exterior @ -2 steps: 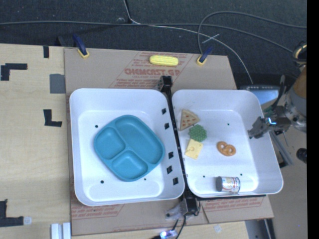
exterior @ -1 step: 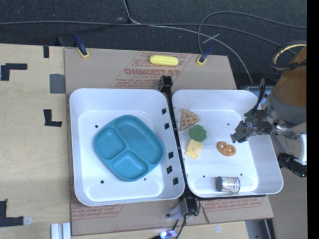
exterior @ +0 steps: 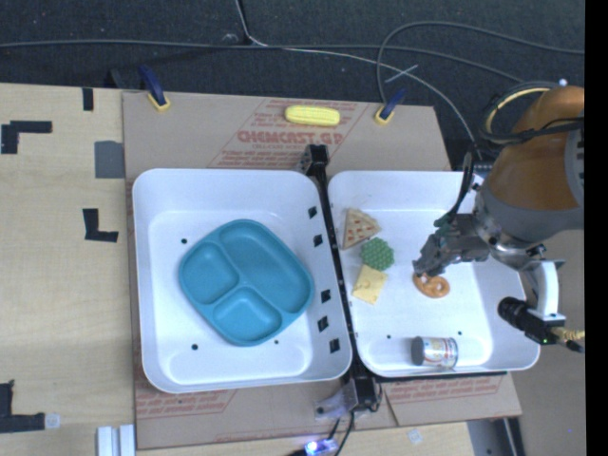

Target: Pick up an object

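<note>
Your gripper (exterior: 429, 266) is hanging low in the right bin (exterior: 475, 190), its dark fingers reaching down right above a small orange ring-shaped piece (exterior: 434, 287); you cannot tell from this slant whether they are spread or pinching anything. Grey arm (exterior: 532, 183) with its orange band is coming in over the bin's right wall.

Five loose things are sitting in that bin: the orange ring near the middle, a tan waffle-textured wedge (exterior: 359, 227) by the dividing wall toward the far edge, a bumpy green round piece (exterior: 377, 253) just beside it, a flat pale yellow block (exterior: 370, 284) touching the green one on its near side, and a small metal can (exterior: 434, 351) lying on its side by the near wall. Bare white floor is lying open between the ring and the can.

One smooth blue three-compartment tray (exterior: 246, 280) is filling the middle of the left bin (exterior: 152, 255). One yellow corn cob (exterior: 312, 116) is resting on the cardboard sheet (exterior: 237, 136) beyond both bins.
</note>
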Controlling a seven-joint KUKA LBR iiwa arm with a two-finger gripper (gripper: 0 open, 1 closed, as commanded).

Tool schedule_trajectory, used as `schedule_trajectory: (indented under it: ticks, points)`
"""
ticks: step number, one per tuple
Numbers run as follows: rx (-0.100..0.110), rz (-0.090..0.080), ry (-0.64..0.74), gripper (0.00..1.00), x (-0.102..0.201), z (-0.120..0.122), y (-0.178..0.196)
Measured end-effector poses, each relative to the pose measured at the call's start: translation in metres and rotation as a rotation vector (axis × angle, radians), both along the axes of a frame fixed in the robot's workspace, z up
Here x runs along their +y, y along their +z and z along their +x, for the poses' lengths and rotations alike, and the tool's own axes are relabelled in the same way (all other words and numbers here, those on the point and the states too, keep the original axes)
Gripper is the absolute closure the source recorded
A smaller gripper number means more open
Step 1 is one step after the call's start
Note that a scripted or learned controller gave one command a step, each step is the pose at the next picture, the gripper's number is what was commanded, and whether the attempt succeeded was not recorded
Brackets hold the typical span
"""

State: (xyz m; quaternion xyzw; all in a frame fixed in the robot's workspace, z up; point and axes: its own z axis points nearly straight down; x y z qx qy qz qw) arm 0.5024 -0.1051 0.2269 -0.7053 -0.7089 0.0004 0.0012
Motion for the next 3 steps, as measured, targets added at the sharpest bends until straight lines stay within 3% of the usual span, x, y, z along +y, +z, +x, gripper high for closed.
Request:
schedule_trajectory:
  ticks: [2, 3]
  points:
    - [0.0, -0.001, 0.0, 1.0, 0.101, 0.013, -0.015]
    - [0.001, 0.0, 0.001, 1.0, 0.156, 0.005, -0.018]
